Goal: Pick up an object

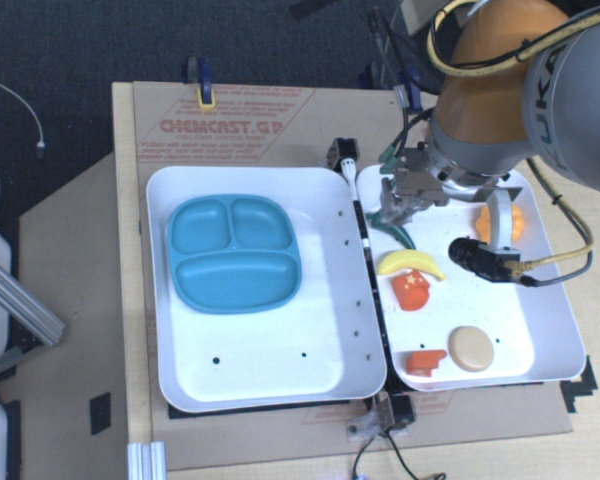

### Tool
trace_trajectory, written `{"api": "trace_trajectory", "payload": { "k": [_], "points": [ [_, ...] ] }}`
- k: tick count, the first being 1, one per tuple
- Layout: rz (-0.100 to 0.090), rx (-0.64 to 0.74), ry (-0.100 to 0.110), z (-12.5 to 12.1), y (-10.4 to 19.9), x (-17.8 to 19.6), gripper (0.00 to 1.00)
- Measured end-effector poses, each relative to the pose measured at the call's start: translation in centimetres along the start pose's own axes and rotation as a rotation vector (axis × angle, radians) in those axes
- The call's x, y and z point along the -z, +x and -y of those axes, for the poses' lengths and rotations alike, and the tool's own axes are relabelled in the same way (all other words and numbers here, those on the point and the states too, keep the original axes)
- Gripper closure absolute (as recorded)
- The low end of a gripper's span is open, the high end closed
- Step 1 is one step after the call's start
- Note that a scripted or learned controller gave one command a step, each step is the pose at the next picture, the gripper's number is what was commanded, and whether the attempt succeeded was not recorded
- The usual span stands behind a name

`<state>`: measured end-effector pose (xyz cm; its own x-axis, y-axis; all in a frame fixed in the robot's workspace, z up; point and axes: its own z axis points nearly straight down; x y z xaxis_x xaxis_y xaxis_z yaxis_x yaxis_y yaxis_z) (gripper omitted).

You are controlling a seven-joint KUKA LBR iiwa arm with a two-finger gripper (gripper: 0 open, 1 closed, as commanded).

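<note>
The gripper point(395, 211) hangs low over the right bin's point(540, 353) left edge, just above the banana point(410, 262), seemingly seeking a pick; its grasp state I cannot tell.

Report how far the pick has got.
Done: the end effector is down at the far left corner of the right bin, at a green item. In hand: nothing visibly lifted; a grasp cannot be confirmed. Left: the pick itself. The banana, strawberry, round biscuit and orange block lie on the bin floor; the blue plate sits in the left bin.
</note>
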<state>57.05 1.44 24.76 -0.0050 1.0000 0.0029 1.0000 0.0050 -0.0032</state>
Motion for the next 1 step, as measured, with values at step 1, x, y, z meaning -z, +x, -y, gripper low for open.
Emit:
{"api": "trace_trajectory", "payload": {
  "k": [1],
  "points": [
    [0.001,0.000,0.001,2.47,5.03,-0.59,1.00]
  ]
}}
